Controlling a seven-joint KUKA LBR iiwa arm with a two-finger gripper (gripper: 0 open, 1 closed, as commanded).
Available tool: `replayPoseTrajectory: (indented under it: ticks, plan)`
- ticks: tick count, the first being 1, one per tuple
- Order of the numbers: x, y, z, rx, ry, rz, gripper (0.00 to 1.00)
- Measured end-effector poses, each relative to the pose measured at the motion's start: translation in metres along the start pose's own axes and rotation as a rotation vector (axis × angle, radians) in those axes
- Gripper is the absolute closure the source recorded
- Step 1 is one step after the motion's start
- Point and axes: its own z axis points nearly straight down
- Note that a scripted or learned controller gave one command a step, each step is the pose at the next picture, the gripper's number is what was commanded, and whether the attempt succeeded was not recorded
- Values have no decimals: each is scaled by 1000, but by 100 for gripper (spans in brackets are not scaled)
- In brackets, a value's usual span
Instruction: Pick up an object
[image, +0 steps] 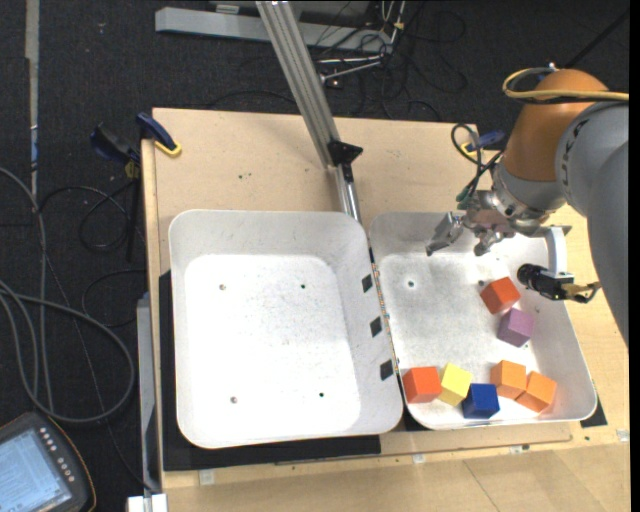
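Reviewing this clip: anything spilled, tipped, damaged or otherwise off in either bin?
Nothing stands out. All the blocks lie inside the right bin: an orange block and a purple block mid-bin, the rest along the near edge. The gripper hangs over the bin's far end, with nothing between its fingers.

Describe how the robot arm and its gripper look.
The arm is a thick, rounded grey tube with a broad orange band above the wrist. A yellowish cable loops over that band. The gripper is small, metallic grey, with two slim fingers.
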Motion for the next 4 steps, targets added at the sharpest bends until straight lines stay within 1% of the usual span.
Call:
replayPoseTrajectory:
  ticks: [1,2,3,4]
  plan:
    - [-1,2,-15,-9,-2,0,100]
    - [-1,1,-59,-12,-3,1,100]
    - [-10,0,-119,-15,-4,3,100]
    - [-10,1,-165,-13,-3,1,100]
